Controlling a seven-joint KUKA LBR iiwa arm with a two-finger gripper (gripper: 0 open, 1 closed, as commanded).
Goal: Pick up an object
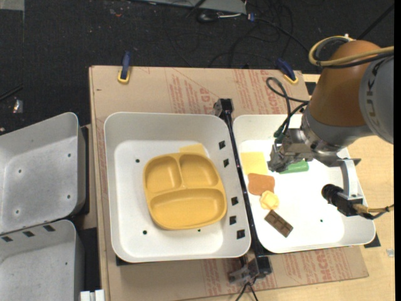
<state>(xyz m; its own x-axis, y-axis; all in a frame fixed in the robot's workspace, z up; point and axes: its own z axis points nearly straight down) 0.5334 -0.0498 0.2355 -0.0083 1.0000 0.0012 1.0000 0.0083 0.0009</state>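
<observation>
We are watching the arm [351, 86] reaching in from the right, its orange band bulging over the far right corner of the right bin [313, 240]. The wrist is bending down and leftward, and the jaws are hanging low over the middle of that bin. We cannot tell whether they are apart or together, since the wrist is covering them from above. A green block [297, 167] is lying on the bin floor right at the jaws' tip, poking out toward the right. We are not seeing it between the jaws.

Starting nearest us in the right bin, a brown bar [278, 223] is lying at a slant. Just behind it a small yellow lump [269, 200] is sitting, touching or nearly touching an orange slab [261, 184]. Behind that a flat yellow square [253, 163] is resting near the bin's left wall, just left of the jaws.

In the left bin [125, 243] a yellow plate [186, 190] with three compartments is taking up the middle, and a pale yellow sheet [194, 149] is peeking out from behind its far edge.

Both bins are sitting on the bench [175, 86], and two blue clamps [125, 68] are gripping its far edge.
</observation>
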